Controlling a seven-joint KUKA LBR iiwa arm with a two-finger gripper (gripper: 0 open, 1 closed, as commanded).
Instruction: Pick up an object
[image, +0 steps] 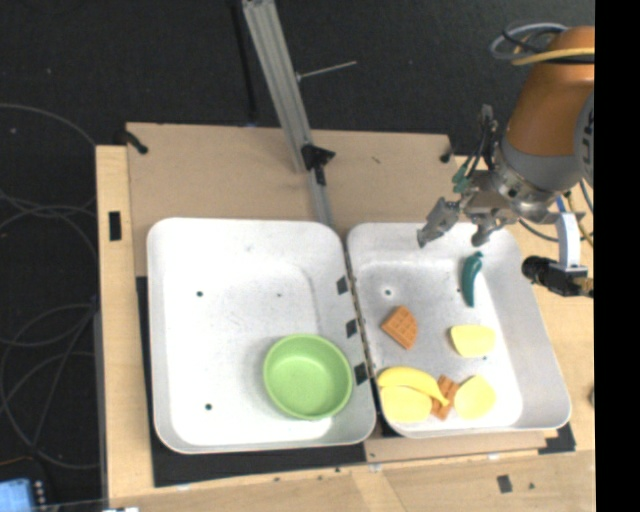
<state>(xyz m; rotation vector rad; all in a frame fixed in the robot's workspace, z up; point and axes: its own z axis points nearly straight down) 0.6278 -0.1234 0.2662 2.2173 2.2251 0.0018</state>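
1. Camera view, from above at a slant: dark floor all round, loose black cables trailing at the left. A tan bench (230, 165) carries two shallow white bins set side by side, their inner edges touching.
2. A grey metal post (285, 95) slants down from the top of the scene and ends just behind the seam between the bins.
3. Left bin (200, 270): one green bowl (308, 375), upright, in the near right corner, close to the dividing edge.
4. Right bin (400, 265): a small teal curved piece (468, 277) lies toward the far right side.
5. Near the bin's middle left, an orange waffle-textured square (400, 327), turned like a diamond.
6. To its right, a pale yellow wedge (472, 340).
7. Along the near wall, a cluster: a yellow banana-like piece (403, 380) over a round yellow piece (402, 404), a small orange piece (444, 392) touching them, and another round yellow piece (476, 398) at the right.
8. The arm (548, 100) enters from the right, orange band above a grey wrist.
9. The gripper (461, 226) hangs over the far edge of the right bin, above and just behind the teal piece. Its two fingers are spread apart, with nothing between them.
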